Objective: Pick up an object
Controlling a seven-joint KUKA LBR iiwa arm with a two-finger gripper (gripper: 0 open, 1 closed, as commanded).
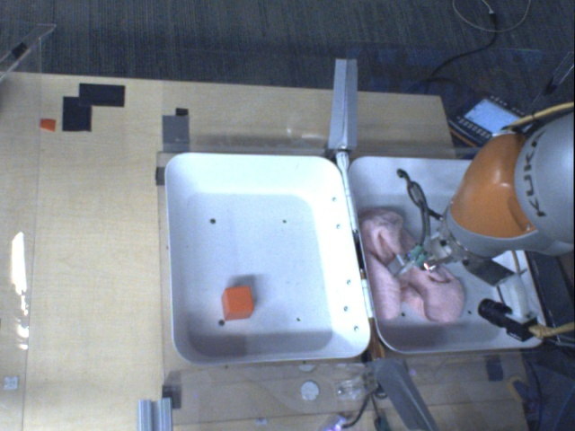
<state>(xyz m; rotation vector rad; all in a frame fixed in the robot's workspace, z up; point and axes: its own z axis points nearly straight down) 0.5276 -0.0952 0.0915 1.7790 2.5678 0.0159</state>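
Lying lengthwise top-to-bottom in rt bin (395, 339), pink cloth (400, 272) under gripper (420, 260).

Two white bins sit side by side on the bench. An orange block (238, 303) lies in the left bin (252, 173), near its front. In the right bin (386, 171), the gripper (422, 260) is down on a crumpled pink cloth (409, 281), below the arm's orange band (492, 191).

A tablet (490, 115) and cable (490, 12) lie beyond the bench (90, 268).
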